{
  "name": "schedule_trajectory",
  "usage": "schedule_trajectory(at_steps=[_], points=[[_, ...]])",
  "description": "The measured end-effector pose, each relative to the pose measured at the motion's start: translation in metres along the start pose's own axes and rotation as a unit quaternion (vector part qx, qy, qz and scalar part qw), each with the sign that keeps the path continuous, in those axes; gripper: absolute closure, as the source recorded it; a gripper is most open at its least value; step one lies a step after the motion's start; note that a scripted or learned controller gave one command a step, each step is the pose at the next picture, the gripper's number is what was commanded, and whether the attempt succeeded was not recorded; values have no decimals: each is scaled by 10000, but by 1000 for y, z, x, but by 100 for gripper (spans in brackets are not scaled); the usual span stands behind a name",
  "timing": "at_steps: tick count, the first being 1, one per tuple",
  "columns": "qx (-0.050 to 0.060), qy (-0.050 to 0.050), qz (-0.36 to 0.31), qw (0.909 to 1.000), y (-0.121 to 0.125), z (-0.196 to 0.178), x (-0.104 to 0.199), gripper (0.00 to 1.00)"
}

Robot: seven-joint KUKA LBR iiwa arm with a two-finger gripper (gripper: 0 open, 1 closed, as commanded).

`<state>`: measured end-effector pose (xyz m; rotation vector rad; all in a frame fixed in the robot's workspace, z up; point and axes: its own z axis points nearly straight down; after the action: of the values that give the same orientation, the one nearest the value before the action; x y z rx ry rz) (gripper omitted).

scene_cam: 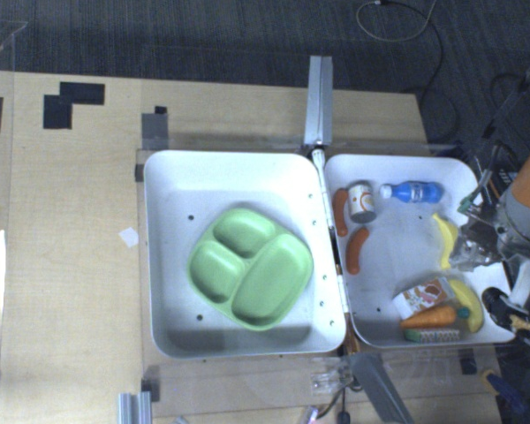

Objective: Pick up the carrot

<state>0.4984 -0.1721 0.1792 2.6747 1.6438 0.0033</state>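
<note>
**A:** Orange, right there: the carrot (439, 316) lies flat on the floor of the right bin (397, 268). It sits toward the near rim from the jaws and a touch to their left in the camera view. It is apart from them, with nothing gripping it.

**B:** And the jaws themselves?

**A:** They hang at the end of the grey arm (523, 203), over the right bin's outer wall. Whether they stand apart or together I cannot tell, because the metal there is a blur.

**B:** What is closest to them?

**A:** A yellow banana (446, 237), just beside them on the inward side. A second banana (465, 300) curves below them, and its lower end is right against the carrot's thick end.

**B:** So the carrot has company.

**A:** It does. A snack packet (419, 299) lies just above the carrot and seems to touch it, between the carrot and the open bin floor.

**B:** And farther off?

**A:** Well away from the jaws, toward the far rim, lies a blue bottle (412, 192) on its side. A small can (361, 201) stands next to it. Two sausages (339, 212) lie along the divider, on the far side of the bin from the jaws.

**B:** And the other bin?

**A:** The left bin (159, 237) is farthest from the jaws and holds a green divided plate (252, 266). Both bins rest on a pale wooden surface (71, 263).
</note>
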Motion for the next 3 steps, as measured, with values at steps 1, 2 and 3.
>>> schedule_trajectory(at_steps=[1,2,3], points=[[-5,-1,1268,9919,34,-92,13,100],[11,-3,1269,9919,-13,-64,41,100],[5,-2,1225,9925,-13,-75,42,100]])
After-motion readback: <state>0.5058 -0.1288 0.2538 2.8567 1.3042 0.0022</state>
